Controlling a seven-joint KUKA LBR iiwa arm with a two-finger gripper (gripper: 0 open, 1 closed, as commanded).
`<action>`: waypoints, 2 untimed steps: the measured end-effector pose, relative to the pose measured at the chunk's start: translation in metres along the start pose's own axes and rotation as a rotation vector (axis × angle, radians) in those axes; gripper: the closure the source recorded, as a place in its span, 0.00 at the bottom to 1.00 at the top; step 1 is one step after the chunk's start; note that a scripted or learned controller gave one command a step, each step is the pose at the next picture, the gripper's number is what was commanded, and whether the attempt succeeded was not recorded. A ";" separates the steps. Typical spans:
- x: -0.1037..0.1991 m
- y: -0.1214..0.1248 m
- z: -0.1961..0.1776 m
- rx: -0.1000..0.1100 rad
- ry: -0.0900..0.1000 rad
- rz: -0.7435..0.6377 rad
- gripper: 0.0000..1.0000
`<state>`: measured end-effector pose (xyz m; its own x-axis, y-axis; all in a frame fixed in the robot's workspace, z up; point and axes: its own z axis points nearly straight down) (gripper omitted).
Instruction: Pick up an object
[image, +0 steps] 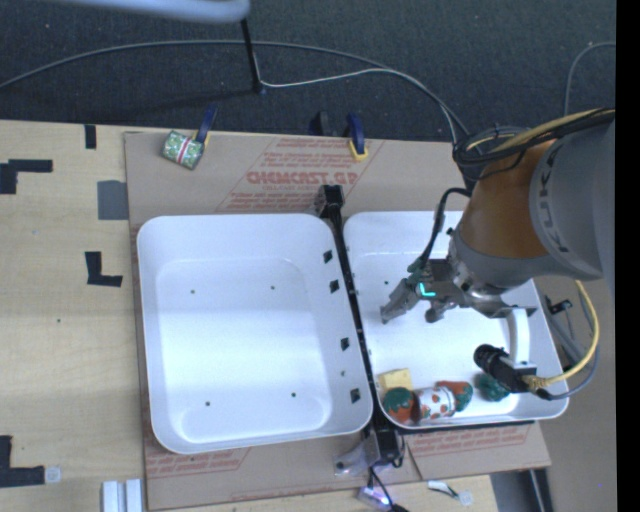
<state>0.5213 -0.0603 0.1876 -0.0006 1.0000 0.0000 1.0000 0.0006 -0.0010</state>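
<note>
The gripper (410, 305) is seen above the right bin (385, 232), its fingers spread apart with nothing between them. Near of it, along the bin's near wall, a cluster of small objects (430, 398) is found: one yellow block, one red-and-white rounded piece, and two greenish lumps.

Left bin (160, 300): we see bare white walls.
Cardboard sheet (290, 175): under both bins, red print showing.
Small green packet (182, 149): on the sheet's far left corner.
Blue clamp (354, 133): at the sheet's far edge.
</note>
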 end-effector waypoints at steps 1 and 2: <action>0.050 -0.001 -0.013 -0.001 0.001 0.064 0.00; 0.048 -0.001 -0.012 0.000 0.000 0.067 0.00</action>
